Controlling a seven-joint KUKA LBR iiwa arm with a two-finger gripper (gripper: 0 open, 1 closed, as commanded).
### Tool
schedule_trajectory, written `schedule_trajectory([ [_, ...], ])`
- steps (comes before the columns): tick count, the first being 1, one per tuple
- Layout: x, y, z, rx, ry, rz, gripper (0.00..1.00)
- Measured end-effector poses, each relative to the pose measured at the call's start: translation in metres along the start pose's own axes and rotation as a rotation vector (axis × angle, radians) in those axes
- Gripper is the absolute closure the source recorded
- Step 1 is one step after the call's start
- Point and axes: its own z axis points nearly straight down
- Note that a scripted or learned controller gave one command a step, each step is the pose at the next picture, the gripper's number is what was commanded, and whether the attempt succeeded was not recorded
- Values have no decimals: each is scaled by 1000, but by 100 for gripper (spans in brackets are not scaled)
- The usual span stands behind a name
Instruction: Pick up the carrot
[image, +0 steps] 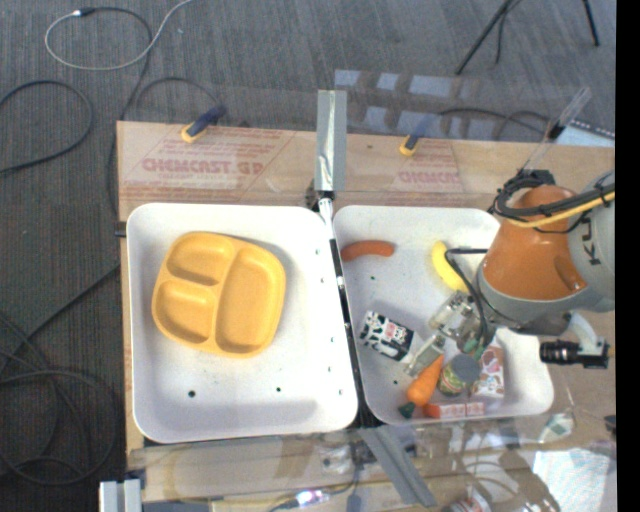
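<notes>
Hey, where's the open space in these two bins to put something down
Left bin: bare floor below and right of the yellow tray. Right bin: a patch between sausage and cow-print carton. Crowded near the carrot and claw.

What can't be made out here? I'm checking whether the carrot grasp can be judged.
- Gripper jaws: blurred in the camera view; open or shut unclear.
- Carrot: contact with the gripper unclear.
- Bottle: partly covered by the gripper.
- Yellow item: partly hidden by the arm.
</notes>
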Motion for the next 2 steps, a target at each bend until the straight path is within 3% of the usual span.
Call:
schedule_trajectory([
  [1,0,1,-10,-3,-1,1,100],
  [2,64,30,-124,2,1,59,100],
])
